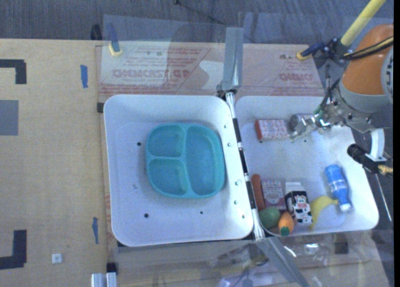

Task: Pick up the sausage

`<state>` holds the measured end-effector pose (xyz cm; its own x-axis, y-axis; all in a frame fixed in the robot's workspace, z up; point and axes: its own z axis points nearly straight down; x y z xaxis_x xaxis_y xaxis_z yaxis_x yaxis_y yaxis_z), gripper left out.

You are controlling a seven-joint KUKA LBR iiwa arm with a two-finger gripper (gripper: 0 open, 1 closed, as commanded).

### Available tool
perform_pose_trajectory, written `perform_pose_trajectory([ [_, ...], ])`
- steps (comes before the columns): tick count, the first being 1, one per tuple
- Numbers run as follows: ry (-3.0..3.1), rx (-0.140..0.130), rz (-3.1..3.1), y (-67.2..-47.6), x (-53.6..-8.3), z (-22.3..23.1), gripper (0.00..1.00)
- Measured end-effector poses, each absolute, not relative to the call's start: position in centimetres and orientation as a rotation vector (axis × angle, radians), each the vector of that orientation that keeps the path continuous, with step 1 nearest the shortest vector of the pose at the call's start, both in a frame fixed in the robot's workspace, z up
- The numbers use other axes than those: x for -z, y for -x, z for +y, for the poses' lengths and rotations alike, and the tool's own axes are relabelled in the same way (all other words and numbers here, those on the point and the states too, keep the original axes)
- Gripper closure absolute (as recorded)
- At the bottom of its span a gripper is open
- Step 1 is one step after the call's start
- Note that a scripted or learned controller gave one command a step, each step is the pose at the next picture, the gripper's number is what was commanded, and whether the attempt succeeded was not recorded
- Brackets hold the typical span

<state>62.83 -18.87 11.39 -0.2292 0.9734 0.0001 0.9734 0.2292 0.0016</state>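
The sausage (257, 191) is a thin reddish-brown stick lying along the left wall of the right bin (312, 161), near its front. My gripper (300, 124) hovers in the far part of that bin, just right of a small red and white box (271, 130). It is well away from the sausage, and nothing shows between its fingers.
Near the sausage lie a pink packet (272, 190), a black and white carton (299, 206), a green fruit (269, 217), an orange piece (285, 222), a yellow banana (321, 206) and a blue bottle (337, 186). The left bin (125, 173) holds a teal divided plate (185, 160).
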Motion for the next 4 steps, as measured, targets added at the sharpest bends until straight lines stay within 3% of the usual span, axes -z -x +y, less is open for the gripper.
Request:
perform_pose_trajectory([
  [1, -1.818, -0.008, 2.548, -57.8, -8.8, -16.6, 0.0],
  [2, -2.017, -0.002, 2.406, -59.4, -12.5, -16.0, 0.0],
  [3, -1.99, -0.008, 2.417, -55.1, -8.8, -12.5, 0.0],
  [4, -1.78, -0.002, 2.586, -55.0, -9.8, -15.0, 0.0],
])
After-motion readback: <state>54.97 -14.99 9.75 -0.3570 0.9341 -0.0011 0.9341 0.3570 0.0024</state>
